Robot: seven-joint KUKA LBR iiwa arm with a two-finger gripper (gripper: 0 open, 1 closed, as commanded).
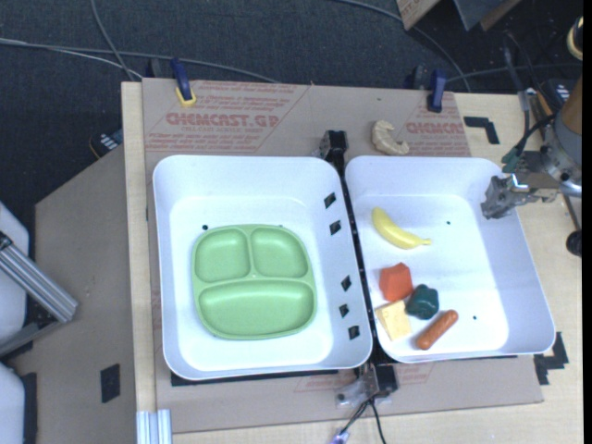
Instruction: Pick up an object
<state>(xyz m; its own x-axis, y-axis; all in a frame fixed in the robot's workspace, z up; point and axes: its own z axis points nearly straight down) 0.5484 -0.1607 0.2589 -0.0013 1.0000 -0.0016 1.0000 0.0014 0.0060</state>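
arm at right, gripper (500,199) over bin (518,248) rim

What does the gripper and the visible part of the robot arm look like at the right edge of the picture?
The gripper is a small grey metal piece with a boxy, angular shape. Behind it, the wrist is a pale grey rounded body, with dark cables looping above it.

Far to the left of the claw (500,198) we see a green divided tray (253,280) lying flat in the left white bin (174,248). Small black clips (336,228) line that bin's wall on the side nearer the claw. Up and left of the claw, a beige lump (389,137) rests on the cardboard sheet (231,118). A blue clamp (436,89) grips the sheet's far edge beyond the lump, and a second blue clamp (183,83) sits well off to the left.
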